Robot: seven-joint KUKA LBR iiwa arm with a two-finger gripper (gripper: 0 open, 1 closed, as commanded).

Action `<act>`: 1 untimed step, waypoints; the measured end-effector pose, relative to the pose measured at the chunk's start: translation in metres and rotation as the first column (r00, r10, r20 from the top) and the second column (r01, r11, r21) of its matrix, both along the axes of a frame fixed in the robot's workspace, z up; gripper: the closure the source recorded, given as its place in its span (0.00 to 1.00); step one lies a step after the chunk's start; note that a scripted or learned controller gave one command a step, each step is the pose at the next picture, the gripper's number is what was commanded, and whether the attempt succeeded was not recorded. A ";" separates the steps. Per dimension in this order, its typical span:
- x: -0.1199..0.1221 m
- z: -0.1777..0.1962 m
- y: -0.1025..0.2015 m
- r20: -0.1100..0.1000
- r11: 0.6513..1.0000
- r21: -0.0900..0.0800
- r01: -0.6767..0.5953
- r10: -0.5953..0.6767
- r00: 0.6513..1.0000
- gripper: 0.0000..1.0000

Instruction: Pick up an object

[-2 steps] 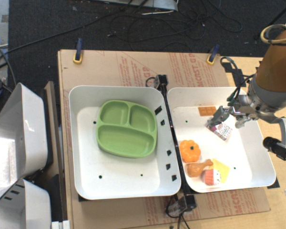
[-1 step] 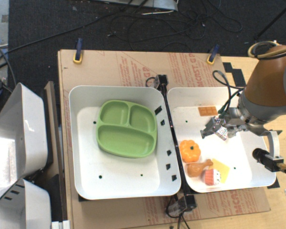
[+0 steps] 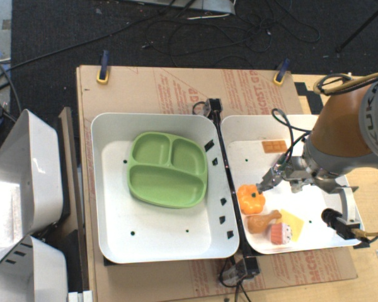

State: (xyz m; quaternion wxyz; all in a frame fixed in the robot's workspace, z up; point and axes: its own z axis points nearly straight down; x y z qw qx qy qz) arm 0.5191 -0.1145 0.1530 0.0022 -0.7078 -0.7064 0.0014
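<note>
In the right bin point(image 3: 252, 126) lie an orange toy pepper point(image 3: 251, 199), a tan drumstick point(image 3: 263, 221), a yellow cheese wedge point(image 3: 293, 222), a pink-and-white piece point(image 3: 279, 233) and a flat orange cracker point(image 3: 274, 146). My gripper point(image 3: 268, 182) hangs low over this bin, reaching in from the right. Its tip sits just up and to the right of the pepper, close to it. Nothing can be seen held in it.
The left bin point(image 3: 107, 187) holds a green divided plate point(image 3: 168, 169). A raised rim with black clips point(image 3: 222, 168) separates the two bins. The grey and orange arm point(image 3: 343, 137) covers the right bin's right side.
</note>
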 end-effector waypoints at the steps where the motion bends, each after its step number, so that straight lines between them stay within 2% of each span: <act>1: 0.002 0.013 0.000 0.005 1.000 -0.001 0.001 -0.001 1.000 1.00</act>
